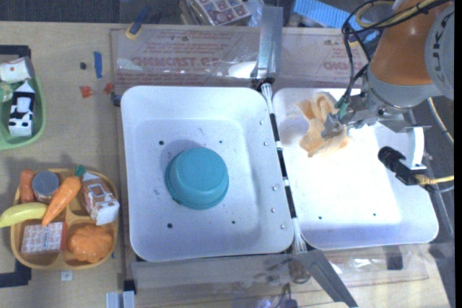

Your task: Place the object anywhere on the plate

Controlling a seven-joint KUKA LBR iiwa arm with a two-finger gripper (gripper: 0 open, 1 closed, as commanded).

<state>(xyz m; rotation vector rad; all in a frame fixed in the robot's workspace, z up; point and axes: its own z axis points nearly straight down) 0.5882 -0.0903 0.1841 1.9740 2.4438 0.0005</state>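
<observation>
While the gripper (333, 128) reaches in over the right-hand bin (361, 220), its dark fingers sit right on the upper edge of a pale orange object (317, 133), a crumpled, soft-looking thing lying in that bin's upper part. The fingertips merge with the object and with the glare off the white floor, so I cannot tell whether they are spread or closed, or whether anything is between them. Just left of the gripper, touching the orange object, lies a faint white round shape (292, 128), too washed out to identify.

Well to the left of the gripper, across the ridge where the two bins meet, the left-hand bin (144, 112) holds a blue plate (197, 177), which looks like an upturned dish, alone near the bin's middle.

Far beyond that, on the bench, a yellow tray (63, 260) carries toy food: a banana (22, 213), a carrot (61, 200), a small carton (99, 200) and other pieces. A green dish (32, 128), cut off by the frame's edge, holds small white items.

Above the gripper, the arm's orange band (404, 47) and grey wrist (393, 91) hide the bin's upper right corner, and cables loop across them.
</observation>
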